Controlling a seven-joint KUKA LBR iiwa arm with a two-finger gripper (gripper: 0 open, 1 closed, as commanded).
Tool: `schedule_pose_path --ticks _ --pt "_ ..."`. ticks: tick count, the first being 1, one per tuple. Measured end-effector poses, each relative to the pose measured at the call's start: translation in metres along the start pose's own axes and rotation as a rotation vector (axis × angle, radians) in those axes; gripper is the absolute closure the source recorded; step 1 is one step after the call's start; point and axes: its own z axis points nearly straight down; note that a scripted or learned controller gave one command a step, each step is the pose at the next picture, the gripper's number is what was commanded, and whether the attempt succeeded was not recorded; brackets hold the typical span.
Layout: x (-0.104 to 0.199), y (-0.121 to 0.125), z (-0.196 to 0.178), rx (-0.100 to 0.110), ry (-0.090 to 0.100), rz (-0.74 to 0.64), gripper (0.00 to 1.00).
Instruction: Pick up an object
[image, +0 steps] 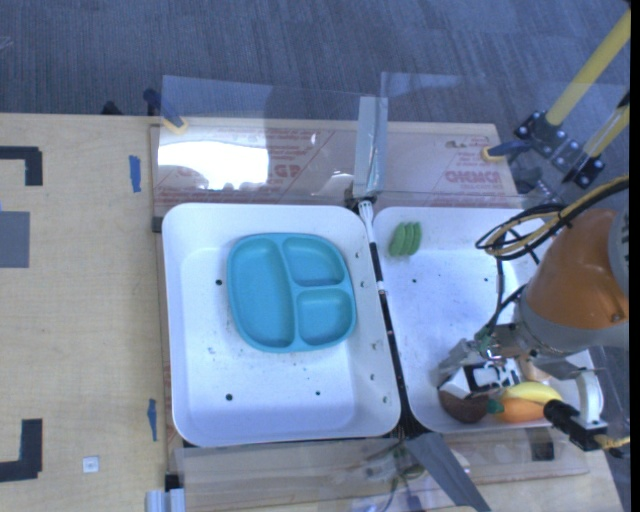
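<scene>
Gripper (470, 375) — finger state I cannot tell — hangs just above brown object (463, 406), orange one (522, 408) beside.

Divided plate (290, 292) sits mid left bin (200, 390); in right bin (440, 300), pod (405, 239) at 11 o'clock, food pile (500, 403) at 5.

1. My arm (585, 270) comes in from the right of the camera view, leaning down toward the near right corner of the bench.
2. I see its orange band just above the grey wrist (560, 335), with black cables looping off the upper side.
3. The gripper (478, 378) hangs low at the end of the wrist, pointing down and leftward.
4. From here I cannot make out how its fingers are set.
</scene>
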Motion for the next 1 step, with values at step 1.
schedule_pose_path --ticks 1 --pt "0.008 0.0018 -0.0005 -0.002 -0.004 -0.343 0.0"
